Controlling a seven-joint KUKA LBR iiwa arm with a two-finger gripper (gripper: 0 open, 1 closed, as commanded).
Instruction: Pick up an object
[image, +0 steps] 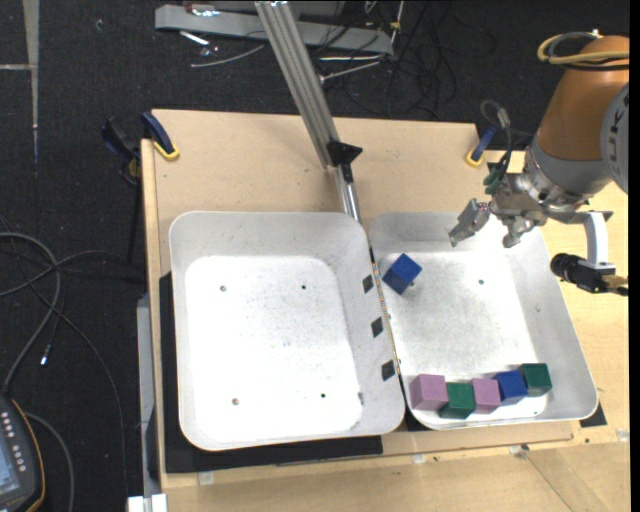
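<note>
A: Six cubes in the right bin (560, 330). One blue cube (402, 272) sits alone near the bin's left wall, tilted up on an edge or corner. Five more are packed in a row along the near wall: purple (429, 391), green (460, 399), a second purple (486, 393), blue (511, 385), dark green (536, 378).

B: Gripper state?

A: Gripper (492, 229) hovers over the far edge of the right bin, fingers spread, nothing between them. Well apart from every cube.

B: Handling guess?

A: Likely light, rigid blocks with smooth faces; not fragile. Flat opposite faces are the place to pinch.

B: Which one?

A: Lone blue cube looks easiest, with free space all around. Its tilt may let it roll or slip when the fingers close. Row cubes touch each other, so little room for fingers between them.

B: Left bin (200, 300)?

A: Nothing to note. Both bins sit on the desk (250, 160).
</note>
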